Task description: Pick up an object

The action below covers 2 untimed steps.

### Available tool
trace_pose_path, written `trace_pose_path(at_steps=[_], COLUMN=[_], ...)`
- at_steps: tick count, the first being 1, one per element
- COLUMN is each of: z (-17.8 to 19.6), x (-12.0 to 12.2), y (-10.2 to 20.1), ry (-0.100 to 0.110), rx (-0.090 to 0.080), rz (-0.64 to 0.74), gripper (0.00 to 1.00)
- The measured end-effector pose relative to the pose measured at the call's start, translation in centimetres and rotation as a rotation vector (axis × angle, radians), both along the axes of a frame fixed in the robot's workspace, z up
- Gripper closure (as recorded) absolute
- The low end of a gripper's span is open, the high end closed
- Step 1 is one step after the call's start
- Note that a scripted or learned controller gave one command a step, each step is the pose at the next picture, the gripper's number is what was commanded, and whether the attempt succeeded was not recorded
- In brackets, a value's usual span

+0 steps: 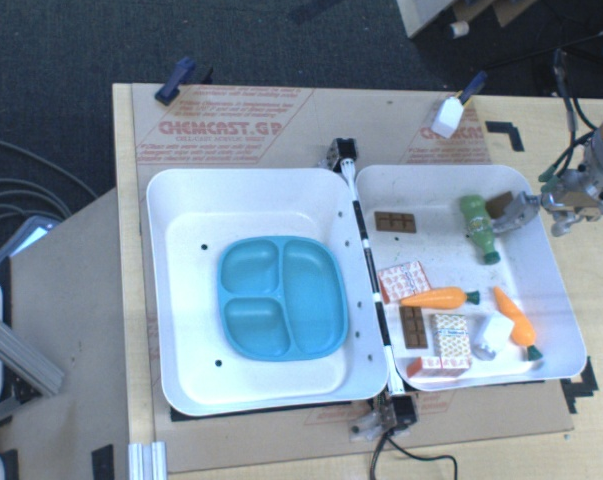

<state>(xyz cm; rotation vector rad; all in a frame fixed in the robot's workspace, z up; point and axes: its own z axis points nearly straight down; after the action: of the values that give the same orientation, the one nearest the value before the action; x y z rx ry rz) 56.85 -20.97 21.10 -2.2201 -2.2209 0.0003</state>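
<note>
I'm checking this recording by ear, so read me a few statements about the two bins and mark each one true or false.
1. The blue divided plastic plate lies in the left white bin. True.
2. Two orange toy carrots lie in the right white bin. True.
3. The green toy bottle lies on the blue plate. False: it lies in the right bin, near its far end.
4. The gripper is over the left bin. False: it is at the right bin's far right side, beside the green bottle.
</note>
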Motion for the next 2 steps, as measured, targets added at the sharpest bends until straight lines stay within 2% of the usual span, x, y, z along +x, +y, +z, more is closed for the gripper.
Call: trace_pose_path(at_steps=[1, 2], z=[-7.2, -11.2], x=[-4.0, -6.8], y=[10.7, 11.7], ry=[0.002, 0.002], rx=[0.001, 0.000], rz=[0.002, -0.001], gripper=[0.00, 0.00])
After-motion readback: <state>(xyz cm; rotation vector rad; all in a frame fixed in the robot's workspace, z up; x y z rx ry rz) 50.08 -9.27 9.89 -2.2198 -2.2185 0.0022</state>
